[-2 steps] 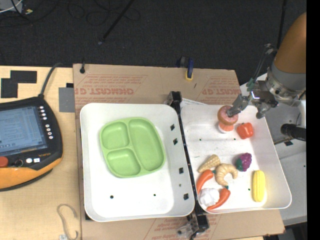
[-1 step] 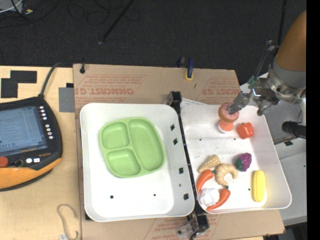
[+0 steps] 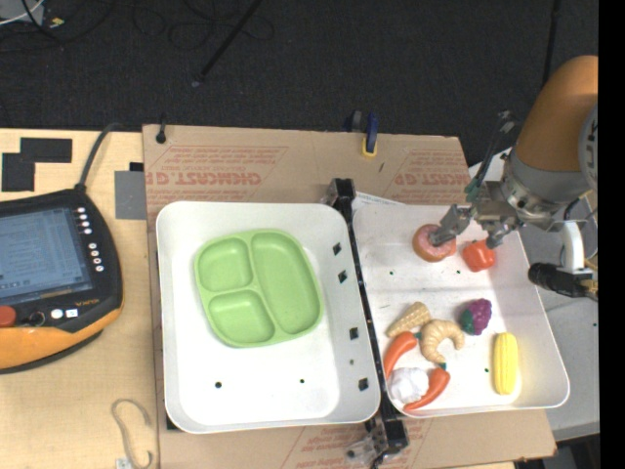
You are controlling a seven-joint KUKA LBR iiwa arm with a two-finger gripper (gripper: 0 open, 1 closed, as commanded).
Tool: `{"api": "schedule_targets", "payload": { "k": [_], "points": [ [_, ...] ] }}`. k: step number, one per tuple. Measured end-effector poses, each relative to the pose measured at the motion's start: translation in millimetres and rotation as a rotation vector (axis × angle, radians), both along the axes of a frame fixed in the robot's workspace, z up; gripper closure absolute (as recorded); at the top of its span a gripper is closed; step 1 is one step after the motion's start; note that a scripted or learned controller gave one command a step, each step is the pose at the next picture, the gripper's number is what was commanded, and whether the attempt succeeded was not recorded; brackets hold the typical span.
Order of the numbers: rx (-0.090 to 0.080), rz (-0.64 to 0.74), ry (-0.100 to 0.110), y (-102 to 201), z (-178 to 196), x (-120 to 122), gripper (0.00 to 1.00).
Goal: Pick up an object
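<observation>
Currently the gripper [image 3: 476, 225] hovers with fingers apart between the pink donut [image 3: 433, 244] and red pepper [image 3: 479, 256], right bin's [image 3: 547, 360] far end. Risk: closing between them, catching neither.
</observation>
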State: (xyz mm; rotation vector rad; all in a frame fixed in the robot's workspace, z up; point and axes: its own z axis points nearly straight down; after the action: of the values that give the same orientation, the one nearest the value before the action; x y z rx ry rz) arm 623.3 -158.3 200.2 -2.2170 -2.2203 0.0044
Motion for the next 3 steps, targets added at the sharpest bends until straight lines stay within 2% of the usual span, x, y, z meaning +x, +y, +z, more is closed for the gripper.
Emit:
{"api": "schedule_targets", "payload": {
  "k": [2, 3],
  "points": [
    [0.001, -0.003, 0.001, 14.6, -98.8, 7.5, 0.0],
    [-0.002, -0.003, -0.005, 14.7, -111.0, 8.5, 0.0]
  ]
}}
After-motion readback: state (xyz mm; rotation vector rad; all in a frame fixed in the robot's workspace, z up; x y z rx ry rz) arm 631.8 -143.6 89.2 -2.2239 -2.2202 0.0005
